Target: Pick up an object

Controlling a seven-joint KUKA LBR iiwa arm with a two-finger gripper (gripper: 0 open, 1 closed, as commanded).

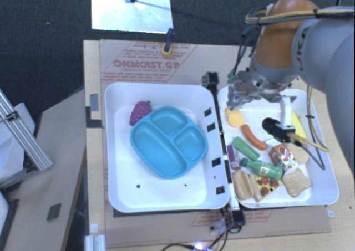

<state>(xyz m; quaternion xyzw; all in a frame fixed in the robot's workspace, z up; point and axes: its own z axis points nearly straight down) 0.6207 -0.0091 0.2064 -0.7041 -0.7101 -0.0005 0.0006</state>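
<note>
My gripper (235, 102) hangs over the back left corner of the right bin (327, 189), just above a small yellow-orange toy (235, 117). Nothing shows in its grasp. In front of it lie an orange sausage-shaped toy (254, 137), a green cucumber (244, 148) and a green bottle (260, 168). A hot dog (242, 184), a pizza slice (268, 187) and a slice of toast (295, 182) sit along the bin's front. A yellow banana (299, 126) lies toward the right wall, partly behind the arm's fittings.
The left bin (119, 189) holds a blue divided plate (168, 141) and a purple bunch of grapes (140, 112) at its back left. A black-clipped divider (217, 133) separates the bins. The grey arm (327, 45) covers the right bin's back right.
</note>
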